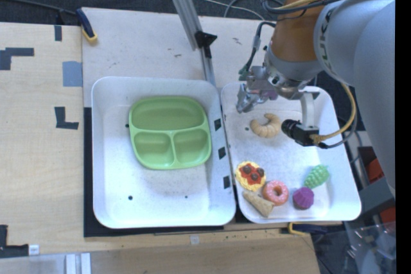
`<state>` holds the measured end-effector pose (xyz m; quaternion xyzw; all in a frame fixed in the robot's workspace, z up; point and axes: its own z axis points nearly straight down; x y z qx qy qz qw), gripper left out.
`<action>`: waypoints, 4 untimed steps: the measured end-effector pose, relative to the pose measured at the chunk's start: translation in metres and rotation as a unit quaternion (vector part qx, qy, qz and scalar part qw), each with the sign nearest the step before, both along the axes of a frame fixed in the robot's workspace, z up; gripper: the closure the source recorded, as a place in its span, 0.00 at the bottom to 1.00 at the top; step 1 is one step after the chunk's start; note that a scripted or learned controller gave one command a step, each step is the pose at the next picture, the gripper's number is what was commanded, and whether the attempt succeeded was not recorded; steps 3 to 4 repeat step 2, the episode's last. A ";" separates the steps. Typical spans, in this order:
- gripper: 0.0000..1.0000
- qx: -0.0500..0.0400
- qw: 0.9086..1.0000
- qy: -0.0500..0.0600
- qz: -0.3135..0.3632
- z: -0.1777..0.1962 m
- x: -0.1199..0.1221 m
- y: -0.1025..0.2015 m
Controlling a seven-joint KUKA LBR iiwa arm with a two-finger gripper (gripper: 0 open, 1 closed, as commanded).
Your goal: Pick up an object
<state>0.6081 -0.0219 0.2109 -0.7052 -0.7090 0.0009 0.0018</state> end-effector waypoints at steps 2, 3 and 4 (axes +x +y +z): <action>1.00 0.000 1.000 0.000 0.001 0.004 -0.036 0.103; 1.00 0.000 1.000 0.000 0.001 0.004 -0.036 0.103; 1.00 0.000 1.000 0.000 0.001 0.004 -0.036 0.103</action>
